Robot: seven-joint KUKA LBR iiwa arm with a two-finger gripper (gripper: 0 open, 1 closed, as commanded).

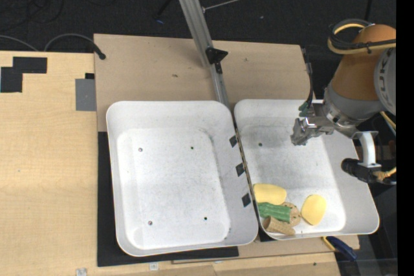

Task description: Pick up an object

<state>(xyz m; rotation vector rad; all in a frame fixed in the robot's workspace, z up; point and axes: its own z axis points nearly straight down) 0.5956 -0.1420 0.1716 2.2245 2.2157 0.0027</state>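
Pincer (301,137) over right bin (362,220), finger state unclear; green object (274,211) lies lengthwise left-right near front.

Only one trace of lettering shows: dark letters on the grey arm casing (390,77) at the picture's right edge, beside the orange band (359,74). They are cut off by the frame and too partial to read as a word. No label, brand, number or sign can be read on the two white bins, on the items in the right bin, on the counter or on the metal rail.
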